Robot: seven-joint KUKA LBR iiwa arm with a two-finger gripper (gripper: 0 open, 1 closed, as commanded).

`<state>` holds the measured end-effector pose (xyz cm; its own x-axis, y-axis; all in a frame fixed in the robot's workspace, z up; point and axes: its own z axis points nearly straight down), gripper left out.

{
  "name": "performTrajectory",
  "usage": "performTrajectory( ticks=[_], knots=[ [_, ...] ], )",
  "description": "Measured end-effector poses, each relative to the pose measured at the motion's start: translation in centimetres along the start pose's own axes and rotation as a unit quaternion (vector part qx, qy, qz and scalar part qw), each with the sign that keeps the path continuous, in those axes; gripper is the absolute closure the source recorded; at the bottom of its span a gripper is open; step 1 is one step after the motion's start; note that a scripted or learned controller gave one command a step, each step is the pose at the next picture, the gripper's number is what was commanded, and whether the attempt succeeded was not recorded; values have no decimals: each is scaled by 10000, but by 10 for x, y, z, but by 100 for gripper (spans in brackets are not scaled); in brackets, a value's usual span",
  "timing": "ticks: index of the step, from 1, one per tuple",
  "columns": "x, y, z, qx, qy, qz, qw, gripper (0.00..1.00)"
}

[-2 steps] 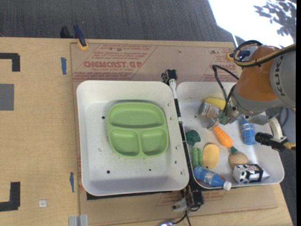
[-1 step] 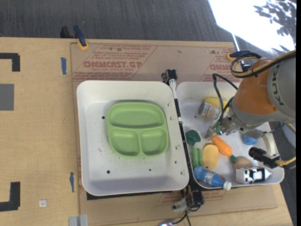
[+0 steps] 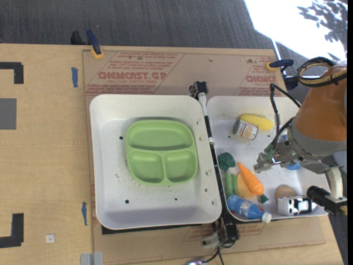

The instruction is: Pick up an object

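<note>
now | bins [image 3: 110,148]: two | green plate [image 3: 161,150]: one | carrot [image 3: 251,180]: one

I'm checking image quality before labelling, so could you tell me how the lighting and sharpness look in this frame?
Camera view: a blown-out sunlight patch with leafy shadows lies on the floor at top right; the bins are evenly lit, the green plate casting a soft shadow on the left bin; the carrot is sharp enough, the gripper slightly soft.
</note>
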<state>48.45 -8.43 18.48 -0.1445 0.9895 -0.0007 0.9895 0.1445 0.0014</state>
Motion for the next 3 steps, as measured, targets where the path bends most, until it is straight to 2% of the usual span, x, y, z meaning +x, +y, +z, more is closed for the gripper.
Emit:
performTrajectory(
  ticks=[1,2,3],
  knots=[
    [0,0,0,3,2,4,10000,0],
    [-16,-1,91,17,9,430,9991,0],
    [-17,0,81,2,3,433,9991,100]
  ],
)
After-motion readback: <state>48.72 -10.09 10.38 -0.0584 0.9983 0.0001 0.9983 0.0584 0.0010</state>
